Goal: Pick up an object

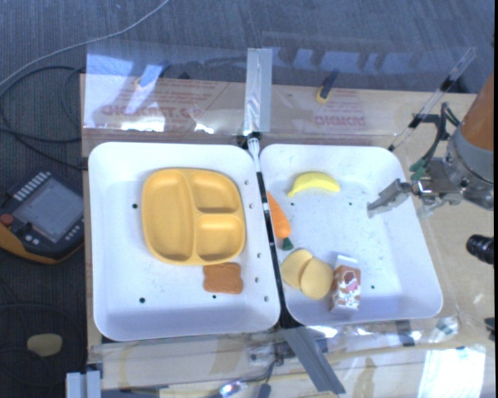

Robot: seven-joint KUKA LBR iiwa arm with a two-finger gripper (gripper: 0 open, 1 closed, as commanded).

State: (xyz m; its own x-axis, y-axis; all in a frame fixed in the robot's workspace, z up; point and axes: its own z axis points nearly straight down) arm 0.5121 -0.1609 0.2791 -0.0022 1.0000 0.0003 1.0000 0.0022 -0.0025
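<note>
The right bin holds a yellow banana near its back, an orange carrot along its left wall, two pale yellow rounds and a small carton near the front. My gripper hangs over the right side of this bin, right of the banana and apart from every object, with nothing seen in it. The left bin carries a yellow divided plate and a brown toast piece.
A clear upright panel stands behind the seam between the bins. The arm's wrist hangs over the right bin's right rim. A teach pendant and cables lie on the floor to the left.
</note>
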